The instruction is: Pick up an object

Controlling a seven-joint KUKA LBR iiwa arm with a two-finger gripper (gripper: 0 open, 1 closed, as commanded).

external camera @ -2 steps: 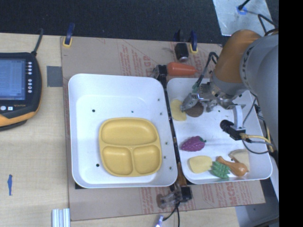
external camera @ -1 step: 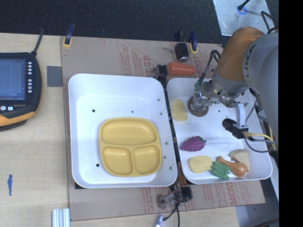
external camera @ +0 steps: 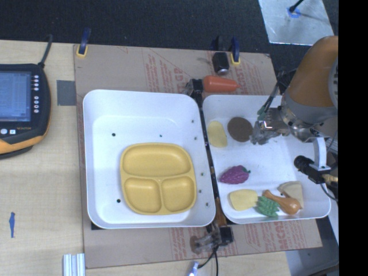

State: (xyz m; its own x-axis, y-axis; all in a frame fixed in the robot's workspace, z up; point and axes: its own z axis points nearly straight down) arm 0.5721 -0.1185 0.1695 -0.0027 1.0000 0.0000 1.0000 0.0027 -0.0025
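The claw hangs low over the right bin, just beside the brown disc near the bin's far end; whether it is apart or together I cannot tell, and nothing shows clamped in it. The likely target is that disc, which lies flat on the bin floor next to a pale yellow piece. Further down the same bin lie a purple grape bunch, a yellow wedge, a green piece, an orange drumstick and a tan slice. The left bin holds a yellow divided tray. The risks, as I judge them: the disc is low and flat, so the claw may close above it or skid it toward the wall; it seems offset to the disc's right, so a straight descent could miss or clip only the edge; and the yellow piece sits close enough to be nudged or caught along with it.
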